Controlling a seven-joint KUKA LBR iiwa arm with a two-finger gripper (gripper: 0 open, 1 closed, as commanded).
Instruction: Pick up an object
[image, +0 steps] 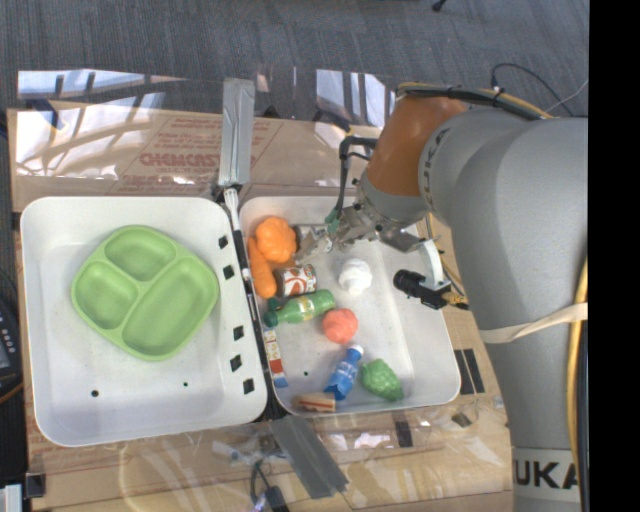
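Crosswise, green bottle (300, 308), cap rightward

"uka" on arm (545, 473)

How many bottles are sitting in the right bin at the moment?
2. A green bottle lies on its side against the bin's left wall, mid-bin. A blue bottle lies near the front edge, beside the green toy. The arm covers the bin's back right, so another may be hidden.

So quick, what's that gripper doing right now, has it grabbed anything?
Gripper: low over the back of the right bin, beside the orange object; open, shut or holding anything cannot be told.
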